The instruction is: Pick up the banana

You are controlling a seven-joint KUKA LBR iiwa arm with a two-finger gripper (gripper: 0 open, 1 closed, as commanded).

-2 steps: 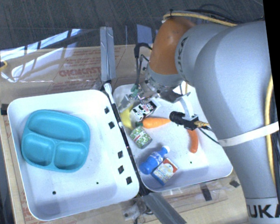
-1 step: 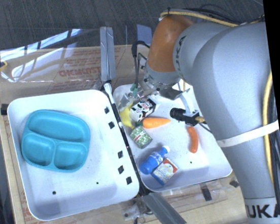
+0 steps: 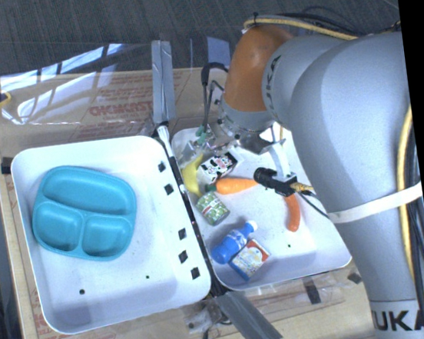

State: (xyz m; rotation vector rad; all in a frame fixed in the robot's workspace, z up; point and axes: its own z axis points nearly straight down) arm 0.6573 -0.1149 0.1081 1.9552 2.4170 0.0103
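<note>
The banana (image 3: 190, 177) lies in the right bin (image 3: 316, 256), tight against that bin's left wall near its far corner, showing as a yellow curve partly covered by the gripper (image 3: 210, 143) and by a black-and-white patterned item (image 3: 217, 164) just to its right. The gripper is down at the far left corner of the right bin, right above or at the banana's far end, beneath the arm's orange band (image 3: 250, 74). The chief risk, as I judge it, is the crowding: the banana sits against the wall, so one finger may strike the rim or slide down the outside of the fruit and close on nothing, and the patterned item, an orange carrot (image 3: 236, 186) and a small green packet (image 3: 212, 208) lie close enough to be caught or shoved instead. A glancing grip on the curved skin could also let it slip on the lift. Whether the fingers are spread or closed I cannot tell, since the wrist hides them, and nothing shows between them, so I would not call the banana held. The left bin (image 3: 59, 301) carries a blue divided tray (image 3: 82, 211), well apart from all this.
</note>
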